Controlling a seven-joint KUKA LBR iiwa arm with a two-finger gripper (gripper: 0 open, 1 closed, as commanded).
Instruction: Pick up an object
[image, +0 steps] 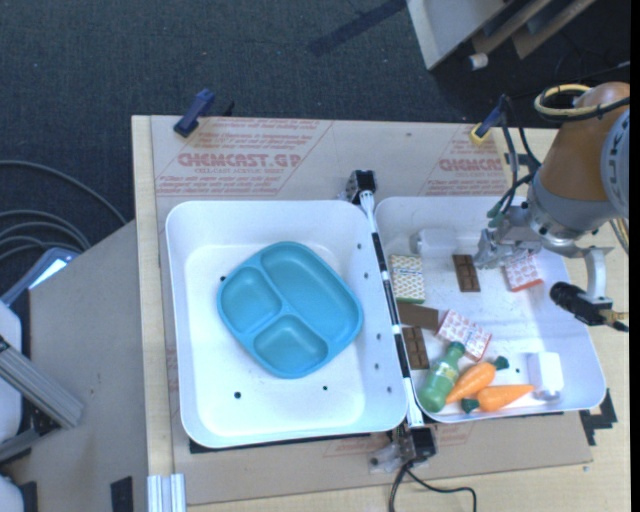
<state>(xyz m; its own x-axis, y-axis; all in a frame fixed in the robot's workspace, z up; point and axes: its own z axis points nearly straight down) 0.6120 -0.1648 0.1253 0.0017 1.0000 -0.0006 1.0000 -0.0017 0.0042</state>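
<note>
Whether the gripper (497, 243) had its fingers apart or together could not be told as it hung low in the right bin (590, 375) beside a brown bar (466, 272), which might slide away under an off-centre descent.

The arm (590, 150) runs off the right edge, and its wrist hides the gripper (497, 245) fingers over the right bin (580, 350).
</note>
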